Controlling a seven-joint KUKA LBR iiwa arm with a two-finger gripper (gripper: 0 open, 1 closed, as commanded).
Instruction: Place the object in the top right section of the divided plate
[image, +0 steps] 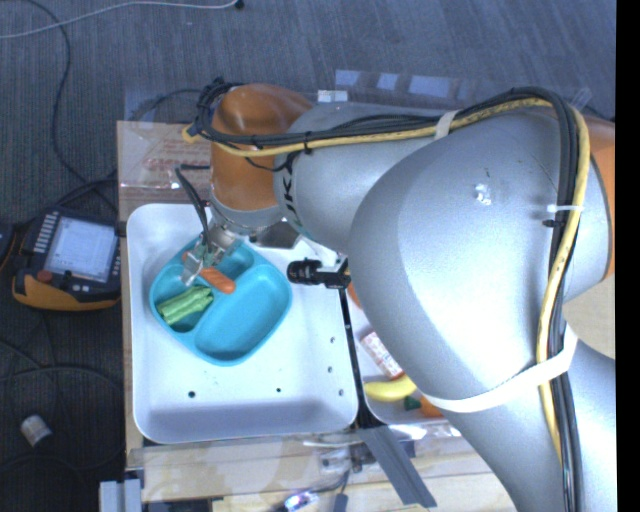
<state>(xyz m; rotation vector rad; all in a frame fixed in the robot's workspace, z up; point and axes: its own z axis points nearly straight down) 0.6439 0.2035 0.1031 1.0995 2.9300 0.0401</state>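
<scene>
A blue divided plate lies in the left white bin. A green vegetable-like piece rests in the plate's left section. An orange, carrot-like object sits at the plate's upper section, right beneath my gripper. The gripper hangs over the plate's upper left part, its fingers straddling the top of the orange object. The orange wrist band sits just above. I cannot tell whether the object is clamped or merely touched.
The large grey arm covers most of the right bin. A yellow banana-like item and an orange piece peek out below it. A handheld pendant lies on the floor at left. Cables run along the arm.
</scene>
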